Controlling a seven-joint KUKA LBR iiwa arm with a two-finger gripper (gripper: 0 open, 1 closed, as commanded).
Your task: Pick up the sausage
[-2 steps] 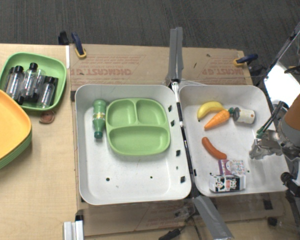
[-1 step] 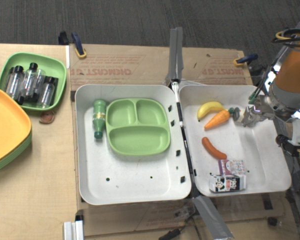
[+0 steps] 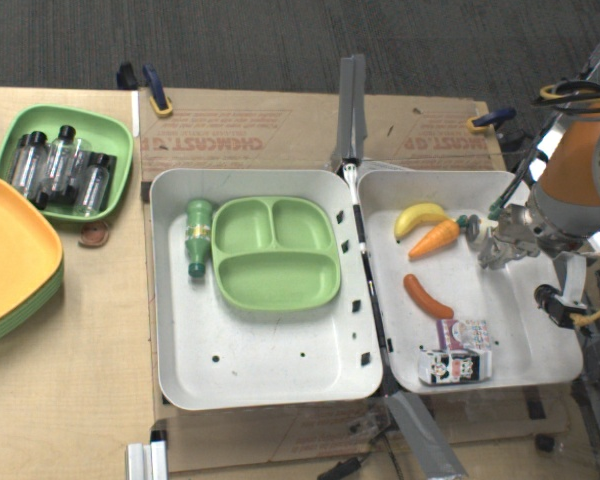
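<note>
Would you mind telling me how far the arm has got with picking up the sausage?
Nothing looks done yet: the reddish-orange sausage lies flat on the floor of the right white bin, apart from the orange carrot and the small milk carton. In hand: the metal gripper sits over the bin's right part, off to the sausage's upper right. Left: moving above it, descending, gripping and lifting.

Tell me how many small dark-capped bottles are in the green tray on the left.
4, side by side in the green tray: first bottle, second bottle, third bottle, fourth bottle. They overlap, so another could be hidden.
</note>
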